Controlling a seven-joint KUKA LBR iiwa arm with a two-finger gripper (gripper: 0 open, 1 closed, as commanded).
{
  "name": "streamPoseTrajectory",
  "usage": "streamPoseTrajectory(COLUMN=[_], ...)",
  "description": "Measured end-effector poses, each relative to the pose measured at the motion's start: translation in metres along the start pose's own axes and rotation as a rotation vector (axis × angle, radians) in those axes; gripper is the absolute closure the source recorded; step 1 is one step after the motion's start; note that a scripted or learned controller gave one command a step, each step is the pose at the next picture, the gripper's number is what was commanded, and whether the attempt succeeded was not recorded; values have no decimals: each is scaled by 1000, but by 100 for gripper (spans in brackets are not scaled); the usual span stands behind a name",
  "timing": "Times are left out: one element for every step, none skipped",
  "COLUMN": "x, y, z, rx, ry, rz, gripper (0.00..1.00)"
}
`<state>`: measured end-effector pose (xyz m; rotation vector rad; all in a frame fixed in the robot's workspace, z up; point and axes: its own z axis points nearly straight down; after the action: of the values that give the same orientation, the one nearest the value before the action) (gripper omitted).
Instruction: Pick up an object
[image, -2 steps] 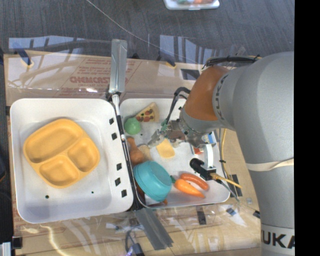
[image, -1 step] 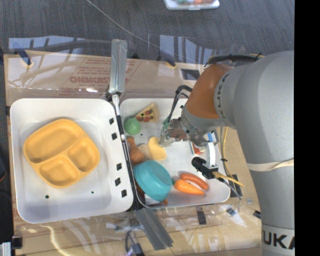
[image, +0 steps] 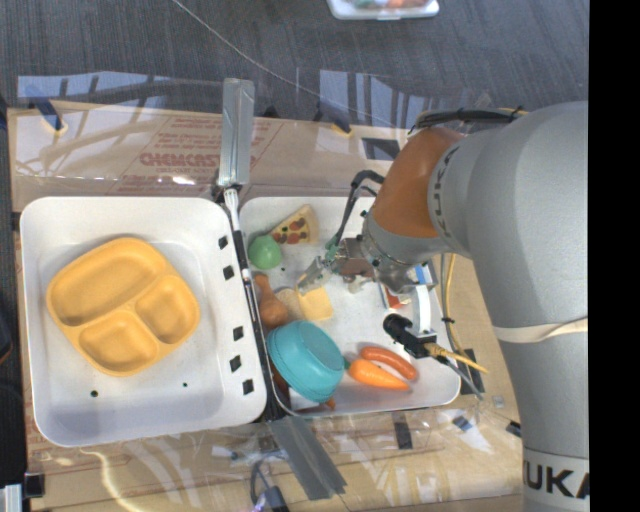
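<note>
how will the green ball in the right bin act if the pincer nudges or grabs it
The green ball looks round and smooth, so a nudge would probably set it rolling. It sits near the bin's left wall, which may stop it quickly. Its curved sides could slip out of the pincer unless squeezed across the middle. It looks like a toy, likely light.

The grey arm (image: 520, 230) reaches in from the right, wrist bent down, hand (image: 325, 266) low.

White letters "UKA" stand on the grey arm base (image: 555, 480); faint red print on the cardboard (image: 150, 150) stays illegible.
</note>
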<state>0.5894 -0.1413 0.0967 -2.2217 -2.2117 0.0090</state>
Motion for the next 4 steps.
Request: streamPoseTrajectory(x=[18,44,42,42], y=[66,0,1,1], z=[7,8,1,1], rx=[-3,-1,1,1], ry=[-5,1,0,-1], rz=[27,-7,-9,-10], gripper=[0,0,100,0])
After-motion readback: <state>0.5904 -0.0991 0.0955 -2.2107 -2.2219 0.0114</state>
